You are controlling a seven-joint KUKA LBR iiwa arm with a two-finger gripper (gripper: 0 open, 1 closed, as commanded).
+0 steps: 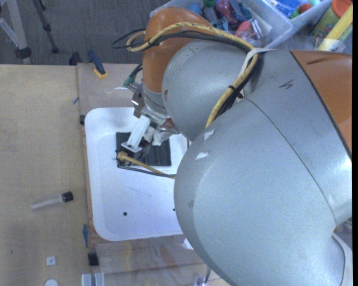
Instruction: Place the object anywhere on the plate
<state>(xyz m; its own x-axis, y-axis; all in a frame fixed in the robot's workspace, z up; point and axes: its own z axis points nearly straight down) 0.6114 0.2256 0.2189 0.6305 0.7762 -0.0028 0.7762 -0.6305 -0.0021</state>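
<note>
- While the grey arm [263, 167] fills most of the right side of the camera view, its orange-banded wrist [168, 28] leans in over the upper part of a shallow white bin [112, 223].
- White gripper [130, 149] hangs low over a dark, flat square item [162, 155] lying in the bin's upper half; whether this dark square is the plate or the object cannot be told.
- Gripper state cannot be told from this angle, and nothing can be made out in its grasp.
- Yellow and black cables [151, 166] trail from beside the gripper tip across the dark square toward the arm's body; more yellow cable [184, 29] loops over the orange band.
- Two small dark specks [125, 213] sit on the bin's bare lower floor.
- Left of the bin, on the tan desk [33, 139], lies a small clear tube with a black cap [53, 200], well apart from the bin.
- Beyond the desk's far edge, a clear tub of colourful items [251, 17] stands at the top of the view.
</note>
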